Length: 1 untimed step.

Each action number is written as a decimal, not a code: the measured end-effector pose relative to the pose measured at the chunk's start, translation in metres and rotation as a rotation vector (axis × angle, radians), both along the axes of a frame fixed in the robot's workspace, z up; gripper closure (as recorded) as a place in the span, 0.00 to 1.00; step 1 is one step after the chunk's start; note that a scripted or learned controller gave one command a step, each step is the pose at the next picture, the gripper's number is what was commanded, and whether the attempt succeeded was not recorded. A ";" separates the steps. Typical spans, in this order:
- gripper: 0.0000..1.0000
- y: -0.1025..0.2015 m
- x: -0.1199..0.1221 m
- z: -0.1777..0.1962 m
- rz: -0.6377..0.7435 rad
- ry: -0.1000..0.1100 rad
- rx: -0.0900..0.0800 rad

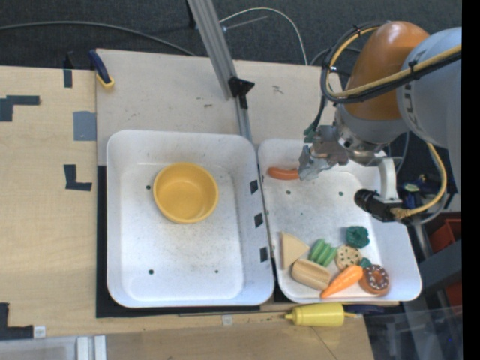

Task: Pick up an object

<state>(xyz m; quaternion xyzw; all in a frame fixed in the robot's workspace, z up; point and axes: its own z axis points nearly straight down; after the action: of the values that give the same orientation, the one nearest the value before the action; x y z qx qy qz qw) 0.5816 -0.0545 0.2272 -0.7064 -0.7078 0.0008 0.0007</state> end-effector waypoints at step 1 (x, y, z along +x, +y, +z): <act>1.00 0.046 -0.023 -0.006 0.003 0.003 0.001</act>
<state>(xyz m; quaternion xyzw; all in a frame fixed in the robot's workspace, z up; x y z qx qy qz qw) 0.5590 -0.0086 0.2209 -0.7054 -0.7089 0.0013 0.0020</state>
